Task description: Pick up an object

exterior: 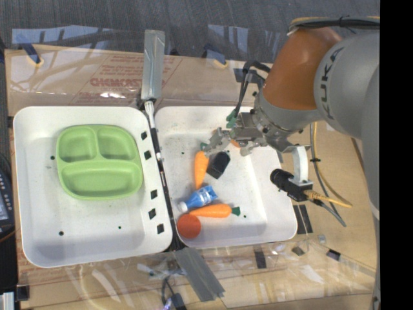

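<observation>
- My gripper (pixel 222 139) hangs over the far part of the right bin (pixel 274 218), reaching in from the right under the orange band of my arm (pixel 303 70).
- I cannot tell how wide I am open: the wrist hardware hides the gap, and I see nothing clamped there.
- Nearest to me is the upright carrot (pixel 201 168), just below and a little left of my tips. Its long axis runs near to far, leaning slightly, with its upper end closest to me.
- A black block (pixel 219 165) lies just beside that carrot on its right, almost under me; whether the two touch I cannot make out.
- Farther toward the near rim lie a blue and white bottle (pixel 197 198), a second carrot (pixel 213 211) lying crosswise, and an orange ball (pixel 189 226), all close together.
- The green divided plate (pixel 99 160) sits in the left bin (pixel 26 192), well apart from me.
- My judgement: the upright carrot is the easy target. I would shift slightly left and toward the near side, then close across its narrow width, keeping the black block out of my bite.
</observation>
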`<act>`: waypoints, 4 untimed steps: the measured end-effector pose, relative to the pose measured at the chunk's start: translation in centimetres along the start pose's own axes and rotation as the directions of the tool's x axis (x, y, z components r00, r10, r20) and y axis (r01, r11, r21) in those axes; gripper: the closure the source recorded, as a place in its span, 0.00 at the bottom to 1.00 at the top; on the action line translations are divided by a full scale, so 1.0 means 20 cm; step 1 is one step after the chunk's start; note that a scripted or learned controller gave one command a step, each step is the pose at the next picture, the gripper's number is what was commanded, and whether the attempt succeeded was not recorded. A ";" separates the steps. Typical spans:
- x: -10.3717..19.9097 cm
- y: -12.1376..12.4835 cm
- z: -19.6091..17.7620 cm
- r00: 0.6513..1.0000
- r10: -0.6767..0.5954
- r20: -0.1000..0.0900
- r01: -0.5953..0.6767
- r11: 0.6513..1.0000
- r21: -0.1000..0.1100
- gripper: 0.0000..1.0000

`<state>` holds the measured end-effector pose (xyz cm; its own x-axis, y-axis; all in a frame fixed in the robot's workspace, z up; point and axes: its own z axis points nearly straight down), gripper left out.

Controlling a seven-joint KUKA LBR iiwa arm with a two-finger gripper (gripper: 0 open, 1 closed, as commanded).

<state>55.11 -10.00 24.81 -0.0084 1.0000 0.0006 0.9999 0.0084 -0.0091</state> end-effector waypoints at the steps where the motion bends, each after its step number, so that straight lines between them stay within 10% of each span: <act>1: -0.04 0.15 0.49 0.996 -0.085 0.000 0.085 0.996 0.002 0.00; 2: -0.04 0.16 0.45 0.996 -0.090 0.000 0.090 0.996 0.006 1.00; 3: -0.04 0.16 0.45 0.996 -0.090 0.000 0.090 0.996 0.006 0.00; 4: -0.04 0.11 0.72 0.998 -0.064 0.013 0.064 0.997 -0.033 0.00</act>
<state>57.25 -10.69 10.41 -0.0722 0.9973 -0.0114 0.9971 0.0725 0.0244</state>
